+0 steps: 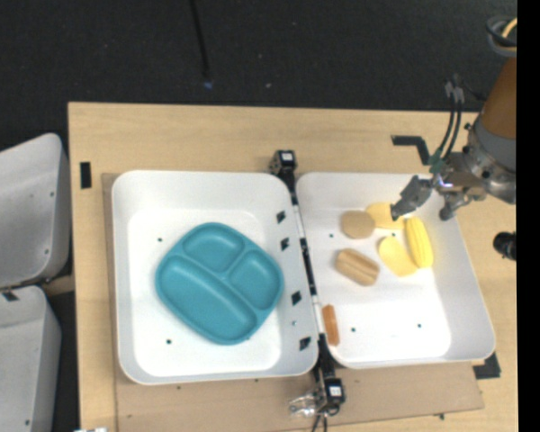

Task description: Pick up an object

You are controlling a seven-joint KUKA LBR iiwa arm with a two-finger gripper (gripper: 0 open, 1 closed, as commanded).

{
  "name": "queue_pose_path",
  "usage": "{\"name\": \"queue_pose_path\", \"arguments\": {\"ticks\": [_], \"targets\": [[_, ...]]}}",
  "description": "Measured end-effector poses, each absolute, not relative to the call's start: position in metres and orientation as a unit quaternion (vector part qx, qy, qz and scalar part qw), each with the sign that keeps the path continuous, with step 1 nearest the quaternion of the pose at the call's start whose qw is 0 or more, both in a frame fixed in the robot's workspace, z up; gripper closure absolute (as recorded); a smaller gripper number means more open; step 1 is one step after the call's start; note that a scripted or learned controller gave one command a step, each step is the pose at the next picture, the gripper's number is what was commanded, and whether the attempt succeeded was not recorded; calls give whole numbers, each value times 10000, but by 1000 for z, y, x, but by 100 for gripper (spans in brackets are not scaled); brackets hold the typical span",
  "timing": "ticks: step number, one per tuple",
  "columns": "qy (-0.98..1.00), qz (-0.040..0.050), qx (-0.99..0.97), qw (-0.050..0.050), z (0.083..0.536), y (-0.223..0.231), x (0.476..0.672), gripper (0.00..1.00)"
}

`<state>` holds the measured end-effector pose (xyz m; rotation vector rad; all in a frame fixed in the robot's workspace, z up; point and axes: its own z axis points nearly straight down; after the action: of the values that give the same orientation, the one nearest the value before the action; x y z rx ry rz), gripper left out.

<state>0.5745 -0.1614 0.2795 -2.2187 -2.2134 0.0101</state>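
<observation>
Left bin (135, 349): you see a teal divided plate (219, 282) lying at its middle.
Divider: a small orange sausage piece (330, 324) sits just right of it, low in the right bin (450, 331).
Right bin, upper half: a tan round piece (357, 224), a bread roll (356, 266), and yellow pieces including a corn cob (418, 241), close together.
Jaws (425, 196): at right of frame, above the yellow pieces; you cannot tell whether apart or together.

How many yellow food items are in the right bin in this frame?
3. A corn cob lies nearest the gripper, a yellow wedge sits just left of it, and a pale yellow piece lies above, partly behind the gripper's finger. Others may be hidden.
</observation>
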Motion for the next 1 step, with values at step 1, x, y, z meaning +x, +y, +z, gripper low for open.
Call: {"name": "queue_pose_path", "arguments": {"ticks": [1], "targets": [[-7074, 0, -7068, -8, 286, -161, 576, 0]]}}
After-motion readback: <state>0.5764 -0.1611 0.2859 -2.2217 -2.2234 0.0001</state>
